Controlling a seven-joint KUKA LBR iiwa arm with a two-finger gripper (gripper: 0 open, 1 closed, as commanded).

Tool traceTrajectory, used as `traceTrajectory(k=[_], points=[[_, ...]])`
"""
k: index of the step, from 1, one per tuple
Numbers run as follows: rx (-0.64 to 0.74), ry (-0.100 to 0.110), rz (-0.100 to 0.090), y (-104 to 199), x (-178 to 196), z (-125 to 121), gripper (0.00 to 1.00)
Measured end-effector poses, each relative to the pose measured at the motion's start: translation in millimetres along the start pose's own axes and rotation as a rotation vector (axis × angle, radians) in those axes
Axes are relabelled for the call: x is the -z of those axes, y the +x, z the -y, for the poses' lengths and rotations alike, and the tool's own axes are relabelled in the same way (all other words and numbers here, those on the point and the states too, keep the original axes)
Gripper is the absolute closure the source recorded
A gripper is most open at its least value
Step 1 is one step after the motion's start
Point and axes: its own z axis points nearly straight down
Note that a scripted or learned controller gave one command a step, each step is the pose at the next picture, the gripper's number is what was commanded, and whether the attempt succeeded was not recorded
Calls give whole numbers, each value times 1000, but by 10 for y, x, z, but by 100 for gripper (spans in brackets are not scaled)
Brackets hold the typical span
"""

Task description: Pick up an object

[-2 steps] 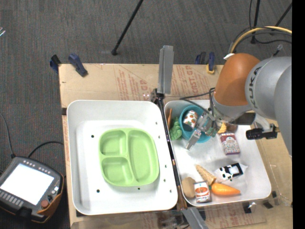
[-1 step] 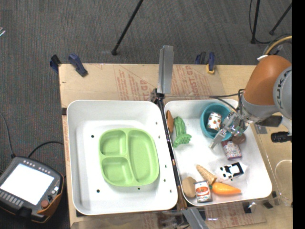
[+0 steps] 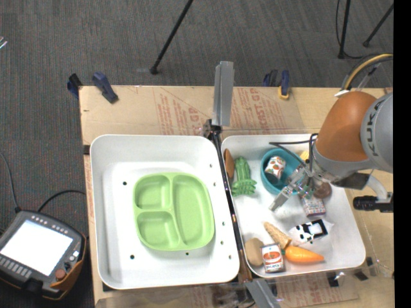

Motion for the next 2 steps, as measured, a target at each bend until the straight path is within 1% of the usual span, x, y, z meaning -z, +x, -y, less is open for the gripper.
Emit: traceTrajectory(k=[1, 2], points=[[154, 21, -22, -102, -11, -582, 0], [171, 9, -7, 179, -6, -781, 0]])
